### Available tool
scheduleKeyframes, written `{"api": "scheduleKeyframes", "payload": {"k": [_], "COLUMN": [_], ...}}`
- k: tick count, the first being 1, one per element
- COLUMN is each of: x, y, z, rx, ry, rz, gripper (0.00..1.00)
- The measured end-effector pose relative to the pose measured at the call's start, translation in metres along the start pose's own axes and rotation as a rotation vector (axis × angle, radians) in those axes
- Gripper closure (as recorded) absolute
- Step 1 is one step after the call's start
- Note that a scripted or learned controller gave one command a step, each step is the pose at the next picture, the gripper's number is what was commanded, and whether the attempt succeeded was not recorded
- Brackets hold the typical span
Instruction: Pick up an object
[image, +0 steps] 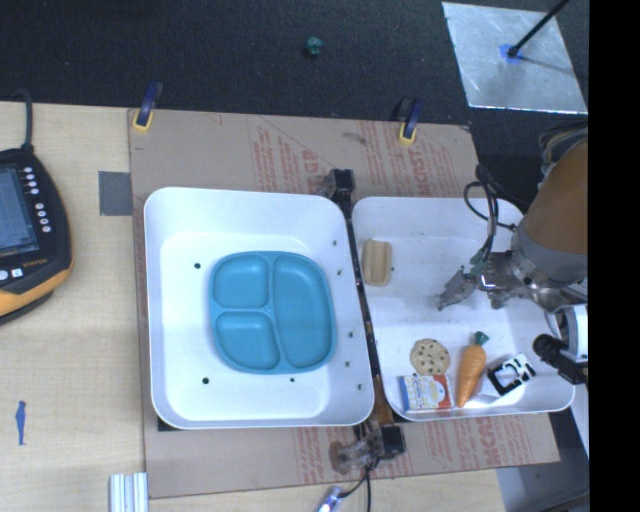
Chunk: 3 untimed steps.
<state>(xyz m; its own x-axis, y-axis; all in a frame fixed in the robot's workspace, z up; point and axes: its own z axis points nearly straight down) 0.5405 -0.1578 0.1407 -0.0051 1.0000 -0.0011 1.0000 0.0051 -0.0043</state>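
Observation:
The right bin (420, 222) holds a tan bread slice (376, 262) at its upper left. Along its front lie a round cookie (430, 355), an orange carrot (471, 372) with a green top, a small red, white and blue packet (424, 392) and a black-and-white item (511, 374). My gripper (452, 292) hangs over the middle of this bin, its grey fingers pointing left and down. It stands above the cookie and to the right of the bread, with nothing between the fingers. The arm's orange band (565, 200) is at the right edge.
The left bin (170, 230) carries a blue three-compartment plate (272, 310). A black and orange teach pendant (25, 235) lies at the far left on the wooden bench. Blue and yellow clamps (147, 105) pin the cardboard under the bins at the back.

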Motion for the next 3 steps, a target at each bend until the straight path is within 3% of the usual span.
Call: {"api": "scheduleKeyframes", "payload": {"k": [1,2,3], "x": [-0.032,-0.054,-0.055], "y": [-0.030,-0.049,-0.048], "z": [0.043,0.049,0.039], "rx": [0.000,0.000,0.000], "ry": [0.000,0.002,0.000], "rz": [-0.001,0.000,-0.004], "gripper": [0.00,0.00,1.00]}}
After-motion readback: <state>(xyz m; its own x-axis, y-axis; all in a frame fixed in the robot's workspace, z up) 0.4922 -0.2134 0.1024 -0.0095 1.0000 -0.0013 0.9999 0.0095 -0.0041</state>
